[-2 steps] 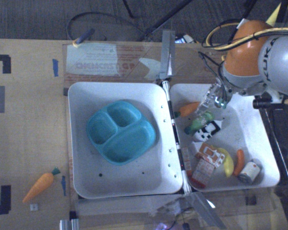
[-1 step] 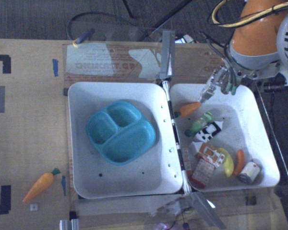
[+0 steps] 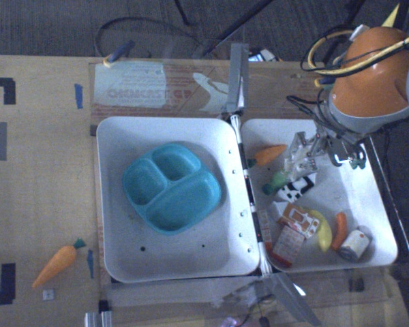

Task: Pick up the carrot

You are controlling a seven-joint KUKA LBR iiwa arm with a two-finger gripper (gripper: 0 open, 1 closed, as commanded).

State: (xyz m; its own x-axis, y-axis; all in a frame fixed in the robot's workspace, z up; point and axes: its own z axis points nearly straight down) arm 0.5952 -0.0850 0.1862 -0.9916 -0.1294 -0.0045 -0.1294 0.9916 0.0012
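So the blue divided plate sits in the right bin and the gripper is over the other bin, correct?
Not quite. The camera view shows the blue divided plate in the left bin, not the right. The gripper hangs over the other bin, the right bin, among small toys.

The wooden bench (image 3: 41,203) bore two white bins (image 3: 116,251) side by side and a carrot (image 3: 54,264) near its left edge.

I am seeing faint pale letters on the clear plastic sheet (image 3: 138,87) lying at the far side of the bench, behind the left bin (image 3: 116,251). They are too blurry for me to read.
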